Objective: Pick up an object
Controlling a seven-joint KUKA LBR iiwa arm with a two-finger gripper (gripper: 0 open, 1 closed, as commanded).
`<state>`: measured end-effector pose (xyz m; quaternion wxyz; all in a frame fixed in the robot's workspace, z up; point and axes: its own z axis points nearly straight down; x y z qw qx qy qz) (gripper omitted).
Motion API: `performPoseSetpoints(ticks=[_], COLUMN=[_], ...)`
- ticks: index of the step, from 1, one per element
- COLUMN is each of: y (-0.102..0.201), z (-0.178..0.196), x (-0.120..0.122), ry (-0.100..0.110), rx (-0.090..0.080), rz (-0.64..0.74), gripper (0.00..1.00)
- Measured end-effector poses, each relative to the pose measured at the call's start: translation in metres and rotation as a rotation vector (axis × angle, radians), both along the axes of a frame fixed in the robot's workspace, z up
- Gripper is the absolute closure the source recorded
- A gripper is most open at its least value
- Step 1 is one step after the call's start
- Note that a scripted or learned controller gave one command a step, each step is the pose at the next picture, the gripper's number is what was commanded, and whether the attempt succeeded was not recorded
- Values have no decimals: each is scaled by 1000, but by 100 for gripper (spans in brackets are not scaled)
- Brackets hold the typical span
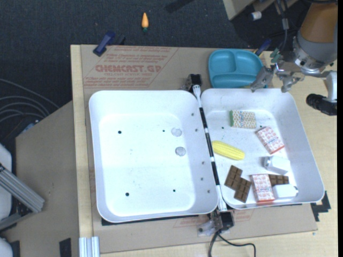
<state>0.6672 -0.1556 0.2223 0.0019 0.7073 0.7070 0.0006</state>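
claw (pixel 273 79) above right bin (pixel 300 116) far rim | corn cob (pixel 229 151) inside

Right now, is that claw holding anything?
Gripper: open, holding nothing, above the right bin's far rim.

A dark carpeted floor (pixel 48 20) is seen around the pale wooden worktop (pixel 134 63) (printed in red lettering); grey cables (pixel 21 108) are coiled at the left.
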Motion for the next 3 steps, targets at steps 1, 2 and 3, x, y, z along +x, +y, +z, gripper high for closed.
performPoseSetpoints(ticks=[1, 2, 3], y=[34, 63, 63], z=[-103, -133, -133], x=[-2, 2, 2], ry=[8, -3, -3], rx=[3, -1, -1], rz=[1, 1, 2], gripper=[0, 0, 0])
